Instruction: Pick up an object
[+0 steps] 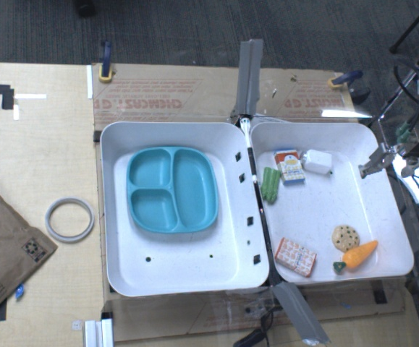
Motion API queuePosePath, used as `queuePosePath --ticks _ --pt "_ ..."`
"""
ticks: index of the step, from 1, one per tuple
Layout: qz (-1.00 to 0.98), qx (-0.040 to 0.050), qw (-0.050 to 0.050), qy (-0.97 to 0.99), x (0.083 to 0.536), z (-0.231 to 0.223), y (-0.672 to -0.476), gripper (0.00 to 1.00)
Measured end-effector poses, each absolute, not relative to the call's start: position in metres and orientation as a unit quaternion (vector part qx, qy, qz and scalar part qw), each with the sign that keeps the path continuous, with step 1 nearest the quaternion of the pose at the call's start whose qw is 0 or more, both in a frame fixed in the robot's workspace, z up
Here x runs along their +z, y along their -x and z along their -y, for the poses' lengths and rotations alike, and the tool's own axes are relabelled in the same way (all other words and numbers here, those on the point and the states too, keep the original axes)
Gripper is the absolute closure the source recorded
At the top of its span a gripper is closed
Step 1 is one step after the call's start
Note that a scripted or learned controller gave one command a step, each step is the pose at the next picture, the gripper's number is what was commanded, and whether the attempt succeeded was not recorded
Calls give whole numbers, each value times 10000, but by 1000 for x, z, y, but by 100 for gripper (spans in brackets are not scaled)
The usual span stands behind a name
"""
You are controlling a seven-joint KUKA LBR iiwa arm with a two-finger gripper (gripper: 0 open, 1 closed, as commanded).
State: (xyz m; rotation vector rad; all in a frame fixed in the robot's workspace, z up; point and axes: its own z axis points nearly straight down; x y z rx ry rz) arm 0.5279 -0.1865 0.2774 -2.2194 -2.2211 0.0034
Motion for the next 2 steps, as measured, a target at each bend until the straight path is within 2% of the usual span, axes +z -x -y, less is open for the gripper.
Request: queuePosePath --ticks 1,2 --pt "6897 14 13 7241 142 129 -578 0" --pt "6867 3 -11 7270 97 113 -645 0"
